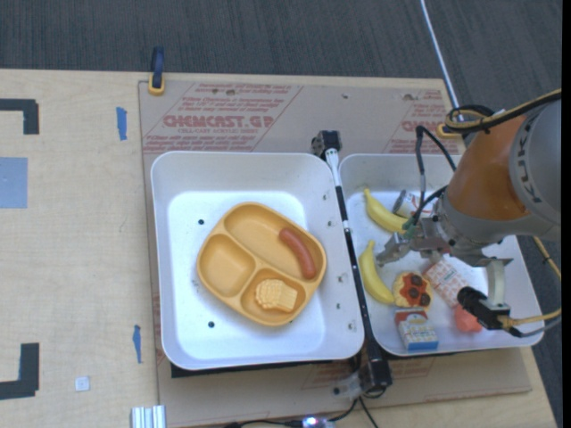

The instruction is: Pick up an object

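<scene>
My gripper [407,234] hangs low over the middle of the right bin [526,279], under the grey and orange wrist [486,185]. Two yellow bananas lie just to its left: one [384,212] at the back and one [373,275] along the bin's left wall. A round red and yellow toy food [412,290] sits just in front of the gripper. Beside it lie a pink and white block [443,279], a small printed carton [417,331] and an orange-red piece [467,318]. Nothing can be made out in the gripper's grasp.
The left bin [178,239] holds a yellow divided plate [223,261] with a red sausage [300,251] and a yellow waffle-like piece [274,294]. A black divider bar [343,230] runs between the bins. Cables [500,315] trail from the wrist over the right bin's front right.
</scene>
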